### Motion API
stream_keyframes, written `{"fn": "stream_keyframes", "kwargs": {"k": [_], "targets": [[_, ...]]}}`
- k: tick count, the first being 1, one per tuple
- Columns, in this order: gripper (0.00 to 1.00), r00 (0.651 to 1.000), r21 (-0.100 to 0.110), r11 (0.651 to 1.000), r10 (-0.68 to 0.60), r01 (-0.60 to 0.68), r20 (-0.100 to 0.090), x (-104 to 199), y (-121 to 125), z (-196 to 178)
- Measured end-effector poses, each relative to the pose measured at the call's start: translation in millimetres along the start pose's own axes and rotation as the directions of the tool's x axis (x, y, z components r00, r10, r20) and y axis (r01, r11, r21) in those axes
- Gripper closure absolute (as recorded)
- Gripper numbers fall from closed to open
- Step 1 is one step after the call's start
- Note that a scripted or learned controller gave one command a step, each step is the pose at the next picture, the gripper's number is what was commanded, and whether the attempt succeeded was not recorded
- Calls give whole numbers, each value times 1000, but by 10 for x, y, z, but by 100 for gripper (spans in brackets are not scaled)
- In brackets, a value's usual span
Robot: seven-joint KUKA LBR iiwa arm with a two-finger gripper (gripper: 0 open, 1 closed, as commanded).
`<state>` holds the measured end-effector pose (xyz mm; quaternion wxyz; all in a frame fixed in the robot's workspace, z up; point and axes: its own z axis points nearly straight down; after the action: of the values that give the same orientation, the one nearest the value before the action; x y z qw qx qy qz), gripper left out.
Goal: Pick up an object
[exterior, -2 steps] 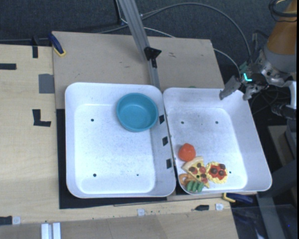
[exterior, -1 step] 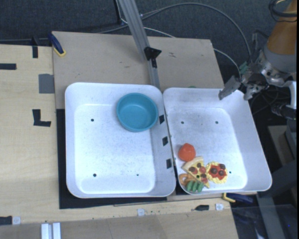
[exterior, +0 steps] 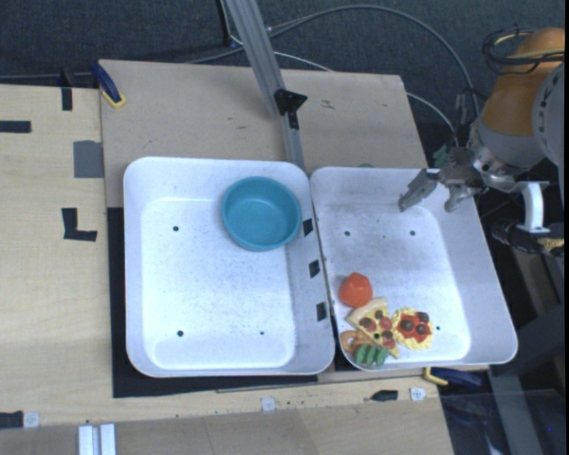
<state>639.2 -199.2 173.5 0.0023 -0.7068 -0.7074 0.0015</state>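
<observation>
two fingers spread apart, the gripper (exterior: 434, 195) hovers empty above the right bin (exterior: 474, 254). approach step; next it likely must travel down toward the red ball (exterior: 356, 287).

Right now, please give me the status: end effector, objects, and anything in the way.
End effector open, holding nothing, over right bin's far edge. Toy food cluster at near edge, untouched. Blue bowl in left bin. Path clear.

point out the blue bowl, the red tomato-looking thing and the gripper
blue bowl (exterior: 260, 212), camera view, on the middle of its inside floor
red tomato-like object (exterior: 356, 287), camera view, on the middle of its top
gripper (exterior: 434, 197), camera view, midway between its two spread fingertips
</observation>
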Motion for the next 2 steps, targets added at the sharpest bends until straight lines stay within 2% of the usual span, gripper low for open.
{"fn": "stream_keyframes", "kwargs": {"k": [1,2], "targets": [[0,1000,1,1000,1,-1,0,-22,-7,635],[0,1000,-3,1000,0,0,1,-16,-9,858]]}}
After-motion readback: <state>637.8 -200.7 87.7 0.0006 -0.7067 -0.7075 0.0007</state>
